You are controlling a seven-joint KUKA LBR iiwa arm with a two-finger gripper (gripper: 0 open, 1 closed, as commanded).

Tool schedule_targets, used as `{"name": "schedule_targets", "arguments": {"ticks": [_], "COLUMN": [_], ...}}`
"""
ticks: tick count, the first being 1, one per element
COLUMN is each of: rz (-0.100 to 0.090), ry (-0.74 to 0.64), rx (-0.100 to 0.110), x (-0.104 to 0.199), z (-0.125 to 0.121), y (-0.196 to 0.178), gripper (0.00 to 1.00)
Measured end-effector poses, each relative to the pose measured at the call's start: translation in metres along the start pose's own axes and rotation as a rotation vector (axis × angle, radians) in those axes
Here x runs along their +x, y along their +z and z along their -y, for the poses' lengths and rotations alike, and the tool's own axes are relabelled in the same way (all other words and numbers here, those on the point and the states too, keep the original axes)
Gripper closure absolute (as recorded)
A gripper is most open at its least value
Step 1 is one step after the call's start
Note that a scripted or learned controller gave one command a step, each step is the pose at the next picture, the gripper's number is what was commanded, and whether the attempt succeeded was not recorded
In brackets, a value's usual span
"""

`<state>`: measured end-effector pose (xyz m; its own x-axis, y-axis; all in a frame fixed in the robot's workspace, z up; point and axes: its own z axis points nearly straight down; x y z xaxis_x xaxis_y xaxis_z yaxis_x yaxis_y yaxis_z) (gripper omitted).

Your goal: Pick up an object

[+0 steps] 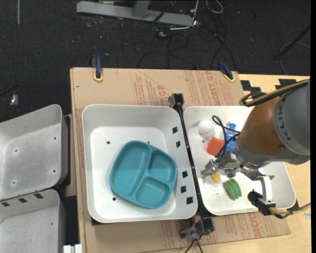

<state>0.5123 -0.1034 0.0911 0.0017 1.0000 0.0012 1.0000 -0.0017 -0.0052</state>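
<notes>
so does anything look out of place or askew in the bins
Nothing spilled or damaged. The teal divided plate lies turned at an angle in the left bin. In the right bin, the small items sit bunched beside the pincer.

Floor (39, 44): dark, speckled with pale flecks, running along the far side and left of the bench.
Cables (217, 34): thin black leads looping over the floor past the bench's far edge.
Metal bar (133, 12): grey, lying aslant on the floor at the top.
Bench top (148, 84): brown cardboard sheet with red print.
Clamps (98, 68): two, blue and yellow, on the far edge, one near each far corner.
Spare panels (29, 143): white, speckled, off the bench's left edge.
Light: even, soft shadows.
</notes>
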Motion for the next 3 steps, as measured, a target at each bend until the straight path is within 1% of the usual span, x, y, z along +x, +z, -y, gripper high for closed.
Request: {"name": "schedule_targets", "arguments": {"ticks": [1,2,3], "rz": [0.001,0.002,0.003], "ry": [0.001,-0.003,-0.004], "rx": [-0.007,-0.01,-0.011], "x": [0.0,-0.003,-0.003], "z": [-0.002,0.003,0.002], "y": [-0.014,-0.075,-0.126], "gripper": [1.0,1.0,1.0]}}
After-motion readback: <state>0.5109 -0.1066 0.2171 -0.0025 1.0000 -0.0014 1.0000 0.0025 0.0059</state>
